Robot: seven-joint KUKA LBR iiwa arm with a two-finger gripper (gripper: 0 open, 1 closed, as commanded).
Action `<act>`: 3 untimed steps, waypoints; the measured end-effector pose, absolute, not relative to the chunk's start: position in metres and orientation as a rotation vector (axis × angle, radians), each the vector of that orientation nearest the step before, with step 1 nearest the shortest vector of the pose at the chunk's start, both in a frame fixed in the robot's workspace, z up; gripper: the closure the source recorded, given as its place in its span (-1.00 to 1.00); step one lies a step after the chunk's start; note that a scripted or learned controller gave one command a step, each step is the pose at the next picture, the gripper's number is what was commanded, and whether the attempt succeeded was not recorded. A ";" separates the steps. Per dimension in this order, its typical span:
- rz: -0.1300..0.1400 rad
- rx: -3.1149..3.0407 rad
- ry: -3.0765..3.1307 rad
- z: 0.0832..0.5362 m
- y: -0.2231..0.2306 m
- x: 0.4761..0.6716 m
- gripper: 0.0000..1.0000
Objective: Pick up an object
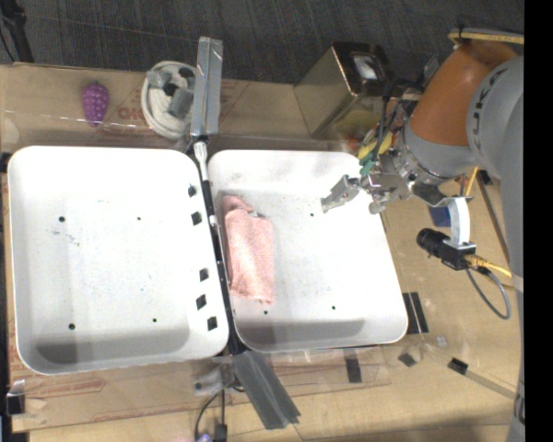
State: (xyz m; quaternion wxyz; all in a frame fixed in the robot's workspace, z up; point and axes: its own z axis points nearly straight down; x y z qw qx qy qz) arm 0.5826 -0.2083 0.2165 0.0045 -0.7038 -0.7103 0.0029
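A pink folded cloth (pixel 249 254) lies in the right bin (pixel 350 316), against its left wall. My gripper (pixel 339 194) hangs over the bin's upper right part, well to the right of the cloth and apart from it. Nothing shows between its grey fingers. The arm with its orange band (pixel 447 90) reaches in from the right.
The left bin (pixel 101 339) sits beside the right one, with a metal divider bar (pixel 207 81) rising between them at the back. A purple object (pixel 95 101) and a white cable roll (pixel 169 95) lie on the bench behind the left bin. A brown box (pixel 336 86) stands behind the right bin.
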 end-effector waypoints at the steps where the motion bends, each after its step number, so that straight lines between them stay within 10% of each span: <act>1: 0.002 -1.936 -2.470 0.090 -0.137 0.616 -1.00; 2: 0.003 -1.945 -2.466 0.092 -0.105 0.550 -1.00; 3: 0.001 -2.122 -2.315 0.204 -0.120 0.583 -1.00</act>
